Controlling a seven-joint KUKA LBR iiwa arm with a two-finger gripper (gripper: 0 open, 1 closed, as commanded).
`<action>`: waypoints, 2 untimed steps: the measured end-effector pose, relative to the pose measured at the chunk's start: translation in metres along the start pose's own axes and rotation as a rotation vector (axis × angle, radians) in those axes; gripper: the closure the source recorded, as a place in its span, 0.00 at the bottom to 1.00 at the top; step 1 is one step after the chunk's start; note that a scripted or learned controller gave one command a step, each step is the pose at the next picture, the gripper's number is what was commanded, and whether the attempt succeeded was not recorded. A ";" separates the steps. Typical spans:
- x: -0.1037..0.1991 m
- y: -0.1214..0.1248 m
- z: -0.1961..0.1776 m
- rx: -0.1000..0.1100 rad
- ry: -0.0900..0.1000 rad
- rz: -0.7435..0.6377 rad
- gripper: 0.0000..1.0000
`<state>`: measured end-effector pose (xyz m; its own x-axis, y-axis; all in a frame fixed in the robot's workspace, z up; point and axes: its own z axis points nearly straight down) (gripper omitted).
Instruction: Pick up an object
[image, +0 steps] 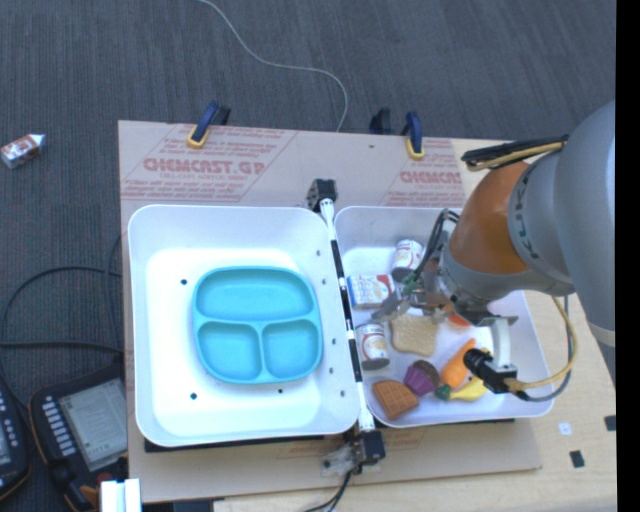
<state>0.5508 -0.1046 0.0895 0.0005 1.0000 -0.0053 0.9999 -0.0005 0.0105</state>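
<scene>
I see the gripper (415, 297) low in the right bin (530, 345), at the frame's centre right, just above a tan bread slice (414, 335); I cannot tell its state (the wrist hides much of it). Around it lie small cans (374, 343), a waffle (395, 400) and a carrot (459, 366). The left bin (160, 240) holds a blue divided tray (258, 323). The arm (540, 215) reaches in from the right.

My bench (250, 165) carries two white bins side by side. The left bin (160, 240) sits at nine o'clock, the right bin (530, 345) at three.
</scene>
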 end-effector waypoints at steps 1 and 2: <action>0.002 0.002 -0.012 -0.005 0.004 -0.001 1.00; 0.062 0.024 -0.176 0.008 0.004 -0.002 1.00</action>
<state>0.5734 -0.0420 0.2652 -0.0013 1.0000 -0.0012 1.0000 0.0013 0.0023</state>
